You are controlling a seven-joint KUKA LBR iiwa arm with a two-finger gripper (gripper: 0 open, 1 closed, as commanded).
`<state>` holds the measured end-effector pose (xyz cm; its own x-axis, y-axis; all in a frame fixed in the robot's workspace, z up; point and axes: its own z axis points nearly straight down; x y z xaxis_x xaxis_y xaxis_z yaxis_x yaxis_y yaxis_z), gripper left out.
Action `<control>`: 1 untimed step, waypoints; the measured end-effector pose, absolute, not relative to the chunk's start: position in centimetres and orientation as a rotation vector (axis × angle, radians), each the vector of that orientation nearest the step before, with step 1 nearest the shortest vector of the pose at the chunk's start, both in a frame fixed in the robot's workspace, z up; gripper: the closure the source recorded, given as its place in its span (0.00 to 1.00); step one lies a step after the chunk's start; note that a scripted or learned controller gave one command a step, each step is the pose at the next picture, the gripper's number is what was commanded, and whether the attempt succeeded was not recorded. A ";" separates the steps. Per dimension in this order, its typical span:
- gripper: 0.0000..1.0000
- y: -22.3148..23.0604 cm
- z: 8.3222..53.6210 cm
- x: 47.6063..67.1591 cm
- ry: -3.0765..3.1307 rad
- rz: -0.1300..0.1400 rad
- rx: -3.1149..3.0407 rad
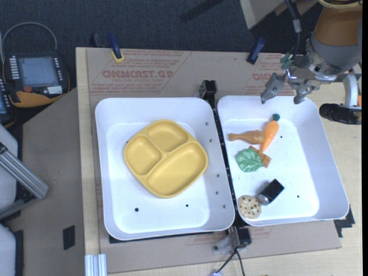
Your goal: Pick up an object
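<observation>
My gripper [284, 95] hangs open over the far edge of the right bin [322, 171], its two fingers spread wide with nothing between them. Just below it in that bin lies an orange carrot [269, 133] with a green tip. A brown chicken-leg toy [246, 136] sits beside the carrot on its left. Below them rests a green leaf piece [249, 160] on an orange wedge. A black and silver object [271, 191] and a round speckled cookie [249, 206] lie near the bin's front edge.
The left bin [115, 206] holds a yellow divided plate [165, 157]. A black clamp [207, 88] sits between the bins at the back. A teach pendant [35, 76] lies off the bench at far left.
</observation>
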<state>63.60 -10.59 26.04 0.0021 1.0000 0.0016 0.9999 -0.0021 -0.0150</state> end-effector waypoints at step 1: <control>0.00 -10.6 26.9 63.8 -2.221 0.001 -2.221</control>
